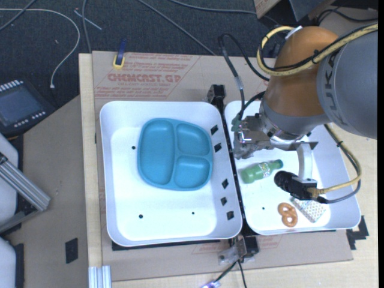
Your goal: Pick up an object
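My arm bends low over the right bin (342, 218); I cannot tell its fingers' (241, 138) state. Green bottle (260, 171) lies just below them.

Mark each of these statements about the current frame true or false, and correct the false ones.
1. A blue divided plate lies in the left bin. True.
2. The green bottle stands upright in the left bin. False: it lies on its side in the right bin.
3. A pretzel-shaped brown object sits near the front of the right bin. True.
4. The arm reaches over the left bin. False: it hangs over the right bin, near the divider between the two bins.
5. The blue plate has three compartments. True.
6. The pretzel-shaped object rests on the blue plate. False: it lies on the right bin's floor, apart from the plate.
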### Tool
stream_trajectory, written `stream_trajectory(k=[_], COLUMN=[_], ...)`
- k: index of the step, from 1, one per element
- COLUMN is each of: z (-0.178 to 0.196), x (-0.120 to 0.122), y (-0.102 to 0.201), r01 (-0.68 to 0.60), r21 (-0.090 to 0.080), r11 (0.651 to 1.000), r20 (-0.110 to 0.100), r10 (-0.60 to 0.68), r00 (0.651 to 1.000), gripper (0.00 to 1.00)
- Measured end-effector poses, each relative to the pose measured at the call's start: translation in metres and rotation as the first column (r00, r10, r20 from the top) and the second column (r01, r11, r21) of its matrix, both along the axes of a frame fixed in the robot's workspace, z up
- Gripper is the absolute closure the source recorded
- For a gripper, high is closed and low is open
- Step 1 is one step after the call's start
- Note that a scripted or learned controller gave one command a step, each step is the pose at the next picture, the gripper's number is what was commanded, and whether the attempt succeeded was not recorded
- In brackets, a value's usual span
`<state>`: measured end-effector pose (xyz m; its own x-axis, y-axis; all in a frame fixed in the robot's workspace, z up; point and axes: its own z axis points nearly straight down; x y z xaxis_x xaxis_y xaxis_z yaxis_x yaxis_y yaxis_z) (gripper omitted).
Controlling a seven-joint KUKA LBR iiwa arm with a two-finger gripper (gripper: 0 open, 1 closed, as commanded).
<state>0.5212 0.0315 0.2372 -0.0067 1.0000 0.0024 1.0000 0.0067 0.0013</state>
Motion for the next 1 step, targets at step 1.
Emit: stream_trajectory(k=[1], z=[-0.0169], x=[-0.0043], y=[0.0532], r01=[0.001], r21=[0.0], r11=[1.0], r20=[-0.006], r10=[-0.001], r00=[1.0], gripper=[1.0])
